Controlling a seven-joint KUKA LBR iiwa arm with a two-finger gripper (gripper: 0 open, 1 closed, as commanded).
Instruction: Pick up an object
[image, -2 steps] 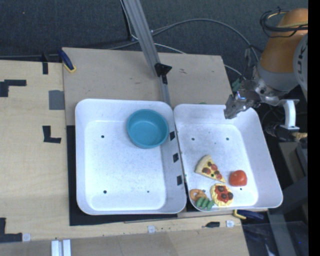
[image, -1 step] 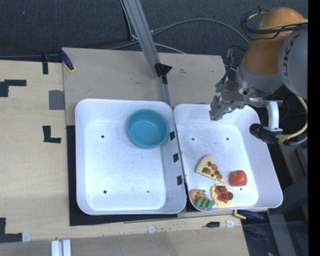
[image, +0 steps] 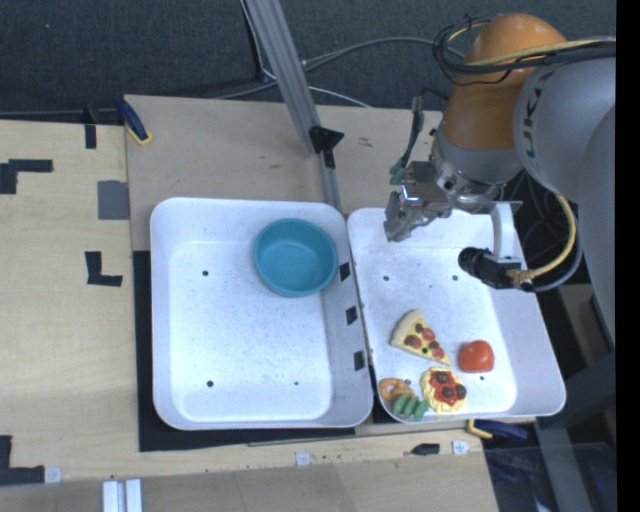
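Note:
My gripper (image: 400, 225) hangs over the far left corner of the right bin (image: 520, 320), well above its floor, with nothing visibly between its fingers. Near the front of that bin lie a pizza slice (image: 418, 337), a red tomato (image: 476, 356), a small round pizza-like toy (image: 443, 389) and a pretzel with a green piece (image: 400, 397). All of them sit well in front of the gripper. A blue bowl (image: 294, 257) stands upright in the far right part of the left bin (image: 200, 330).
A slanted metal pole (image: 300, 100) rises behind the bins, close to the gripper's left. The arm's grey body and orange band (image: 500, 80) fill the upper right. A black cable fitting (image: 485, 265) hangs over the right bin.

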